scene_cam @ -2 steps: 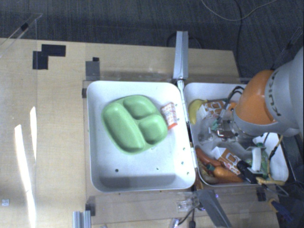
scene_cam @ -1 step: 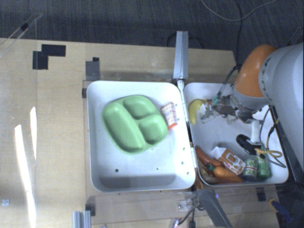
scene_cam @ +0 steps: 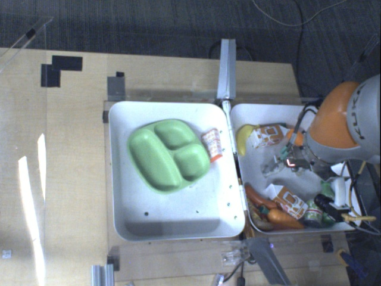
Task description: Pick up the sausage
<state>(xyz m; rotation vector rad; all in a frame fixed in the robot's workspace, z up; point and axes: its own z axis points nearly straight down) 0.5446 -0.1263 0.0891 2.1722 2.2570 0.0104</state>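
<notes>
Taking the green sectioned plate (scene_cam: 171, 154) as the landmark: it is lying glossy and rounded, three moulded compartments showing, in the middle of the left white bin (scene_cam: 137, 219), with a small red-and-white packet (scene_cam: 212, 145) touching its right edge. To the plate's right, past the metal divider, the right white bin (scene_cam: 256, 177) is holding a jumble, and the sausage (scene_cam: 259, 196) is lying there, a smooth reddish-brown cylinder, slanting along the bin's near-left corner. Just beyond it an orange carrot-shaped piece (scene_cam: 284, 218) is resting against the bin's near wall, and a crinkly brown-and-white wrapper (scene_cam: 290, 202) is sitting between them. Further right of the plate, a yellow rounded fruit shape (scene_cam: 244, 137) is nestling by the far-left wall beside another printed wrapper (scene_cam: 271, 136). The grey arm (scene_cam: 339, 124), its orange band bulging, is reaching in from the right, and the metallic claw (scene_cam: 282, 161) is hanging over the middle of that bin, above and clear of the sausage; whether its fingers are apart or together, I cannot tell. Both bins are sitting on a pale wood-grain table (scene_cam: 65, 159), with dark ribbed carpet (scene_cam: 149, 11) and a looping cable (scene_cam: 297, 11) beyond.
</notes>
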